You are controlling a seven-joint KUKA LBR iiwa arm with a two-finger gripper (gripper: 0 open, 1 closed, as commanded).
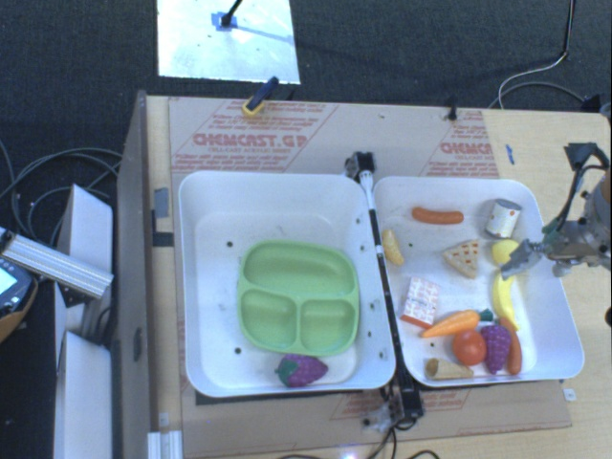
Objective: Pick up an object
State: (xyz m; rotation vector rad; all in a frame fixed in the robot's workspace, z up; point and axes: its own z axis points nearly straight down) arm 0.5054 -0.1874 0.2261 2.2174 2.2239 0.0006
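Reaching in: I see the gripper at 3 o'clock, over the right bin's far-right side, near the lemon and the top of the banana.
Grip state: I cannot tell.
Banana: smooth yellow plastic, curved; its long axis runs 12 to 6, upper tip toward the gripper.
Lemon: small, rounded, glossy yellow, touching the banana's upper end.
Other right-bin toys: slim orange-red sausage lying 9 to 3; grey cylindrical can; wedge-shaped cheese; tapered carrot; round tomato; bumpy purple grapes.
Left bin: I see a matte green divided plate and a purple berry toy at 6 o'clock.
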